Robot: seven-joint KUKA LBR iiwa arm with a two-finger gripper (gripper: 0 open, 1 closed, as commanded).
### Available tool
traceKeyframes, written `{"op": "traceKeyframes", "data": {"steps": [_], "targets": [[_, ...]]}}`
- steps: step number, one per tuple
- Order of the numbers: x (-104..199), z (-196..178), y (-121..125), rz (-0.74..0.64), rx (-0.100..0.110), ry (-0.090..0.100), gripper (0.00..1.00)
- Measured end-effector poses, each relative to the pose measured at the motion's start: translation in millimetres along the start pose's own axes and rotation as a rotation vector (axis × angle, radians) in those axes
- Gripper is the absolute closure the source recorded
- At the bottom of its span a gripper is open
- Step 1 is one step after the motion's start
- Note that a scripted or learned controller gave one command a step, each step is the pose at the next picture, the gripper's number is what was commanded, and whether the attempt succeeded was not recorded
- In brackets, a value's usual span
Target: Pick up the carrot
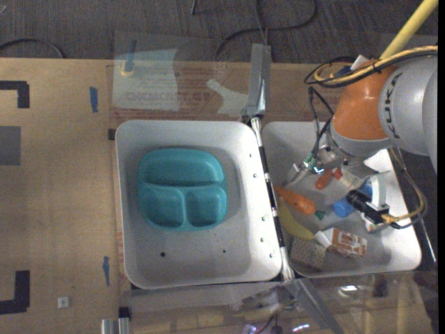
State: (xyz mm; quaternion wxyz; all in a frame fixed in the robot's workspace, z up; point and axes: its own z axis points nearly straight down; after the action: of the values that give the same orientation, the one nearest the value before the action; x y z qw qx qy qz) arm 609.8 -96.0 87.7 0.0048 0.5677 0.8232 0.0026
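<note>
End effector (318,167): low in right bin (403,252), grip state cannot be told | carrot (295,200): just below-left of it, lying free among clutter | arm poised above for descent.

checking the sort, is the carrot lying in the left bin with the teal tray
No, the carrot lies in the right bin; the teal tray sits in the left bin.
</note>
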Motion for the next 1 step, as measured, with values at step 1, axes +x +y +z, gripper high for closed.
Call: {"op": "traceKeyframes", "data": {"steps": [1], "targets": [[-4.5, -8.5, 0.2, 0.007, -0.004, -0.003, 1.0]]}}
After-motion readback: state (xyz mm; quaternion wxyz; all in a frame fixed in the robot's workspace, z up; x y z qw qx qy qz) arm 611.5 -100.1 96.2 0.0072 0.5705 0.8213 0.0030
